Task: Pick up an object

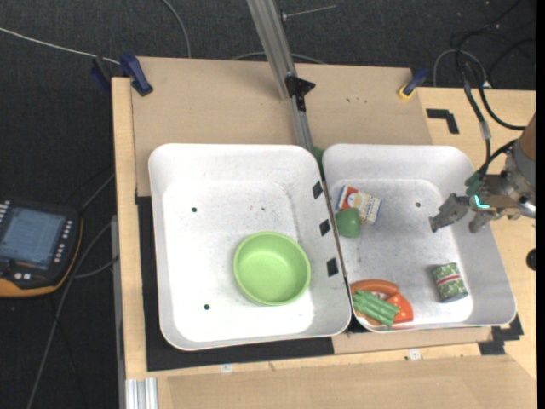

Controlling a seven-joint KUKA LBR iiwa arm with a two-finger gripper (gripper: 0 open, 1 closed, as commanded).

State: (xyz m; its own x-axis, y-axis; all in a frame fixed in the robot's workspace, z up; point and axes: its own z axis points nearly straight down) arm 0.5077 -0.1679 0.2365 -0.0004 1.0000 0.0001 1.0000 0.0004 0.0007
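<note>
Your tan worktop (221, 92) sits on dark carpet with two white bins. The pincer (460, 215) hangs spread and empty over the right bin's (400, 156) right edge, so you're approaching; the nearest pick, the green can (449, 281), lies by the bin's near right corner, so lower there and close.

We reach in from the right edge, our end effector (461, 214) hanging low, its two dark fingers (444, 215) spread apart, holding nothing.

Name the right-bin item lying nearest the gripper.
The small green can, lying below the gripper by the bin's right wall. The green ball, the carton and the orange toy all sit farther left.
</note>
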